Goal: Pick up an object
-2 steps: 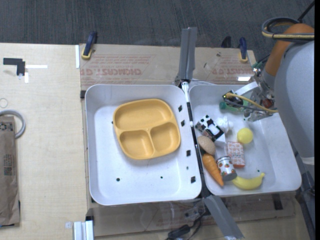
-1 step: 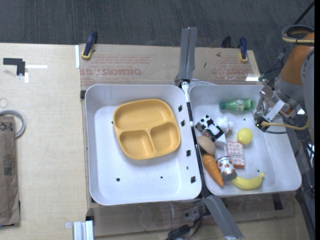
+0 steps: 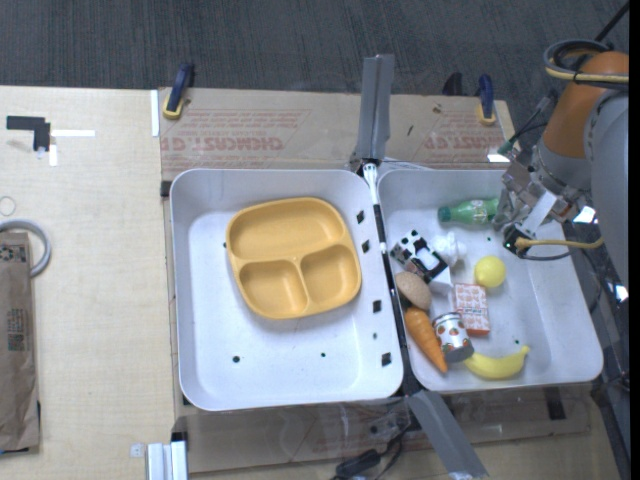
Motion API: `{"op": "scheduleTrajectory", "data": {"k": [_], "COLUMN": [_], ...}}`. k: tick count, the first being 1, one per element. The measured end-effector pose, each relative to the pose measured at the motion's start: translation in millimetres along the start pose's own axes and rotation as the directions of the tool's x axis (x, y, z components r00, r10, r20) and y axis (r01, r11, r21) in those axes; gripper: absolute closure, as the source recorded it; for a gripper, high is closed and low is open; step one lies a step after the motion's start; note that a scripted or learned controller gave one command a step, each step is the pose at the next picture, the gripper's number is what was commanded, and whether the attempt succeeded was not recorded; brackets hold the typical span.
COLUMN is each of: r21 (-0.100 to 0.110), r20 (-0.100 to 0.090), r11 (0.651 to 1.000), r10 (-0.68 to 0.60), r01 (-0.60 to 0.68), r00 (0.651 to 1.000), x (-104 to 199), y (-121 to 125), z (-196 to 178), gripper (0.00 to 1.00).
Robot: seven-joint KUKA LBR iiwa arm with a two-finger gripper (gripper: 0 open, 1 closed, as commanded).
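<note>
The picking job looks like it is only starting, because every toy lies down in the bins and nothing is lifted. The gripper (image 3: 517,218) sits at the right side of the frame, low over the top edge of the right bin (image 3: 570,363), just beside the green bottle (image 3: 468,211). I cannot tell how its fingers stand, because they are too small and dark to make out. What is left, I think, is to close on one thing and raise it. The green bottle is smooth and shiny with a white cap end. Below it lies a small round yellow lemon (image 3: 490,271), bumpy-looking. A black and white toy (image 3: 420,254) sits near the middle wall. A tan egg-shaped thing (image 3: 413,289) touches a long orange carrot (image 3: 424,339). A little red and white box (image 3: 470,307) lies flat, and a small can (image 3: 453,335) leans next to the carrot. A curved yellow banana (image 3: 496,363) rests at the bottom. The left bin (image 3: 200,368) holds a yellow plate (image 3: 293,257) with three dips, smooth like plastic. Both bins are white and shallow on the bench (image 3: 90,268).
</note>
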State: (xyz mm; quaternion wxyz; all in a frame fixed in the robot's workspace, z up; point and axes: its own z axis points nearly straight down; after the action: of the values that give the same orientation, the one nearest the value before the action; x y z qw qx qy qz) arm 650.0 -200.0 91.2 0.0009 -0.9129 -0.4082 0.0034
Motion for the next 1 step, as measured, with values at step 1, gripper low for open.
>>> {"op": "scheduleTrajectory", "data": {"k": [1], "r21": [0.003], "r20": [0.003], "r11": [0.993], "r10": [-0.119], "r01": [0.119], "r00": [0.993], "x": [-10.7], "y": [13.3], "z": [0.6], "gripper": [1.00]}}
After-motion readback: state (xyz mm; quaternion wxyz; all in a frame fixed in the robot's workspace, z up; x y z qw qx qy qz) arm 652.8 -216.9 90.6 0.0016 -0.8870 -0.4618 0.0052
